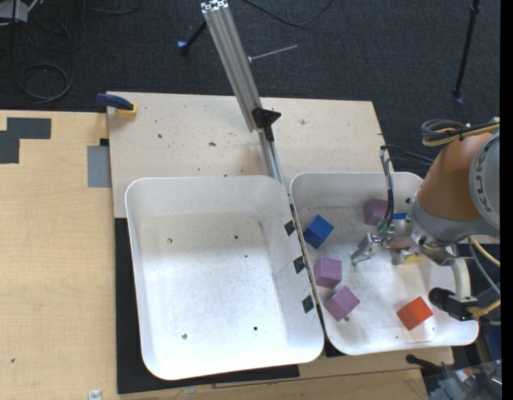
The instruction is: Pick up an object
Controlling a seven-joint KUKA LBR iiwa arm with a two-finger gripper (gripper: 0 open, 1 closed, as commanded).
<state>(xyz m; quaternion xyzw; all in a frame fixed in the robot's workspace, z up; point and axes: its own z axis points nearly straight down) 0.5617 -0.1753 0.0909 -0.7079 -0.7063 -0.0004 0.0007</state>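
Observation:
The right bin (pixel 369 350) holds several small blocks. A blue cube (pixel 318 230) lies near its left wall, with two purple cubes (pixel 327 271) (pixel 341 302) below it. A third purple cube (pixel 375 212) sits toward the back, and an orange-red cube (pixel 415 313) rests at the front right. My gripper (pixel 384 251) hangs low over the middle of this bin, pointing down, its fingers (pixel 361 253) spread open with nothing between them. It is right of the blue cube, just below the rear purple cube, and apart from both. The orange wrist band covers the bin's right side.
The left bin (pixel 140 223) stands beside the right one, their walls joined by black clips (pixel 299 264). A slanted aluminium bar (pixel 240 73) rises from the back between the bins. Cables hang by the wrist at the right.

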